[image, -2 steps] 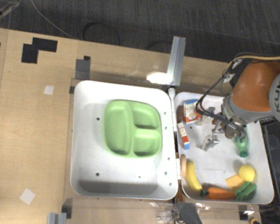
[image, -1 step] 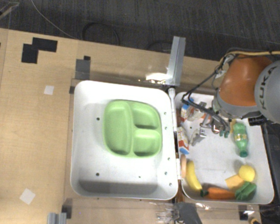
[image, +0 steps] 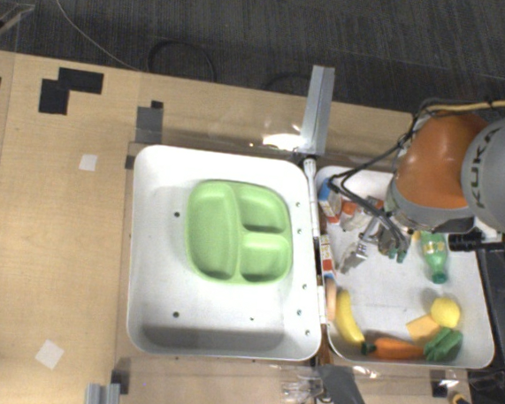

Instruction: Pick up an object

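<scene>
Crowding the right bin's [image: 486, 339] near edge: banana [image: 349, 316], carrot [image: 396, 348], lemon [image: 445, 310]; middle floor bare. Arm bent over far-left corner, tool [image: 375, 244] low, grip possibly empty, cannot tell.

The arm [image: 469, 169] is cut off by the right edge and hides the far part of the right bin [image: 478, 352]. The hand [image: 382, 245] is too small and blurred to show how its tips stand. Small packets [image: 336, 209] beside it are partly hidden and cannot be identified. The carrot's [image: 396, 348] green end blurs into a dark leafy shape.
</scene>
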You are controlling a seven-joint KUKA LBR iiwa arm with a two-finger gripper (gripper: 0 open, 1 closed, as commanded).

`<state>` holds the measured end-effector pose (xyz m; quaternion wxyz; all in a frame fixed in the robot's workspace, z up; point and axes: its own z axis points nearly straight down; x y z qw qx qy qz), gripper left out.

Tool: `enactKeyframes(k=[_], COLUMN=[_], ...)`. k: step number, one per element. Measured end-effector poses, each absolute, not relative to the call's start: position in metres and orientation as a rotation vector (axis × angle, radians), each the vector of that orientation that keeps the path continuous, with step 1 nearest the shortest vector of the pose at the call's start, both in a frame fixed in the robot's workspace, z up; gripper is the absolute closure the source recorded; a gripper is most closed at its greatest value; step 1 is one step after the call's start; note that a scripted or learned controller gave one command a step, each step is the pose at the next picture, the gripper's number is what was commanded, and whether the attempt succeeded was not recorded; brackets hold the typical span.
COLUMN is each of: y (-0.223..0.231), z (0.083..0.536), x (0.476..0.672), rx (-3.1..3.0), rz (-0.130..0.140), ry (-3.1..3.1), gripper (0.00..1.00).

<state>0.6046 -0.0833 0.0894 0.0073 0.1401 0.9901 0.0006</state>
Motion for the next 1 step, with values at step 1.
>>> enactKeyframes(k=[1], y=[-0.0884], z=[0.0903], x=[0.5682], rx=[0.677], rz=[0.005], ry=[3.051], gripper=[0.0])
